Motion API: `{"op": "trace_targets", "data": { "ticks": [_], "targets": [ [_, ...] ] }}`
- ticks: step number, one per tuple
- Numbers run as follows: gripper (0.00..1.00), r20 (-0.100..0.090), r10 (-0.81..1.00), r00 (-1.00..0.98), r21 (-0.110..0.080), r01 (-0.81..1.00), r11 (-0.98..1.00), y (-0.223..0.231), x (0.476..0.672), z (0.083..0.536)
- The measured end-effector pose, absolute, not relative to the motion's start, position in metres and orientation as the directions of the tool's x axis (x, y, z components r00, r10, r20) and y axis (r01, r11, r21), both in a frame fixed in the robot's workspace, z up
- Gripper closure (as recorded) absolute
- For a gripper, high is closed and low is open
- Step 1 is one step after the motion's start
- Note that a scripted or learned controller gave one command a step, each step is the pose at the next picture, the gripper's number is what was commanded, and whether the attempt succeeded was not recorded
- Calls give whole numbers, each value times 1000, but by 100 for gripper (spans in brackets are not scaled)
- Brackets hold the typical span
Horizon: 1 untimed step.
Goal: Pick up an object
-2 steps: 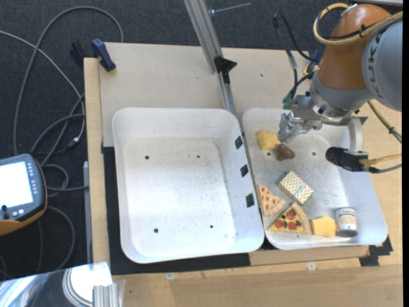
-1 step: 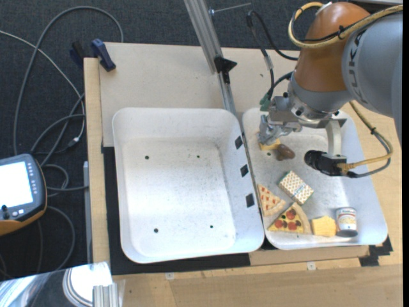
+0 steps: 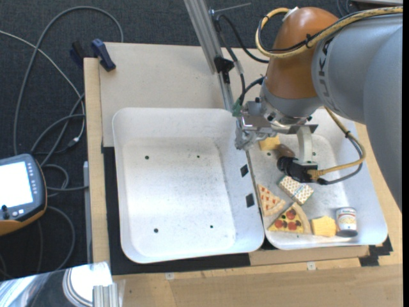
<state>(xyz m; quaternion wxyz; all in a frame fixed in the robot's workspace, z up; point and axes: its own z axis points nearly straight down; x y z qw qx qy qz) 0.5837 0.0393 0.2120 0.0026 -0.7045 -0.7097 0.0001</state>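
Small can (image 3: 347, 220), cheese wedge (image 3: 324, 226), 2 pizza slices (image 3: 289, 219) along right bin's (image 3: 370, 200) front; gripper (image 3: 246, 136) above, grip unreadable.

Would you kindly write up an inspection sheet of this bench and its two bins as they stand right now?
Surface: pale bench top bearing two shallow white bins; left bin speckled with dark dots.
Job's things: right bin holds two pizza slices, a checked cracker, a yellow cheese block, a small labelled can and a yellow piece near the wrist.
Clutter: blue clamp at the bench's far left corner.
Grippers: gripper low over the right bin's far left corner; nothing seen between its fingers.
Cables: yellow cable looping off the arm; grey cables on the floor.
Surroundings: dark carpet; handheld pendant at left.
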Motion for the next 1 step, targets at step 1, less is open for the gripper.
{"op": "trace_targets", "data": {
  "ticks": [1],
  "targets": [
    [100, 3, 1000, -8, -4, 1000, 8, 94, 568, 209]
  ]
}}
